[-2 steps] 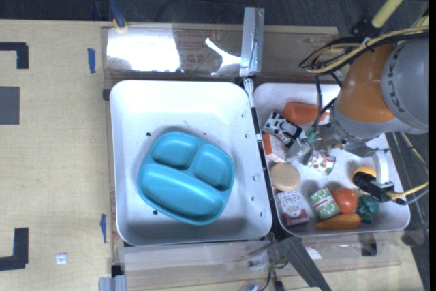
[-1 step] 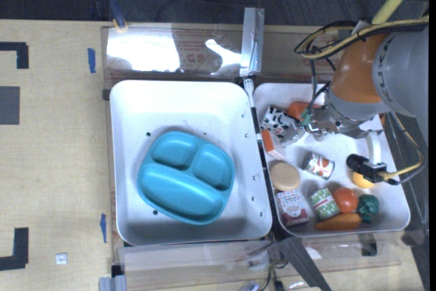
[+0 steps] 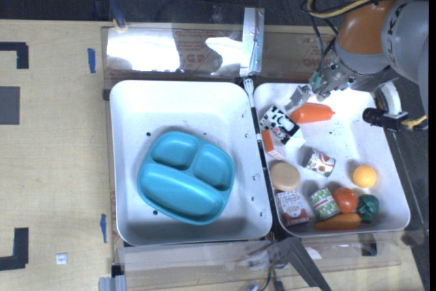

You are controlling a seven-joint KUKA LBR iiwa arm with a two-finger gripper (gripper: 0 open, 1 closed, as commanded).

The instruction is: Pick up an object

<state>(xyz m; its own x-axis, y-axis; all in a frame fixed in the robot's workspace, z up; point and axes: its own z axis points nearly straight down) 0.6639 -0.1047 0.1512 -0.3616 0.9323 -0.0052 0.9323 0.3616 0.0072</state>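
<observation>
My gripper (image 3: pixel 304 93) hangs over the back left part of the right bin (image 3: pixel 392 146), reaching in from the upper right. Just below and to its right lies an orange carrot-shaped piece (image 3: pixel 314 112). A black-and-white spotted carton (image 3: pixel 278 123) sits just left of that, near the bin's left wall. I cannot make out whether the gripper touches the orange piece. Further forward lie a small red-and-white can (image 3: pixel 319 162), a tan bun (image 3: pixel 285 176) and an orange ball (image 3: pixel 365 176).
The left bin (image 3: pixel 129 112) holds a blue divided plate (image 3: pixel 187 175). At the right bin's front lie a red box (image 3: pixel 291 206), a green can (image 3: pixel 323 202), a tomato (image 3: pixel 345 199), a green piece (image 3: pixel 368 206) and a long carrot (image 3: pixel 338 221). A clear panel (image 3: pixel 177 44) stands behind the bins.
</observation>
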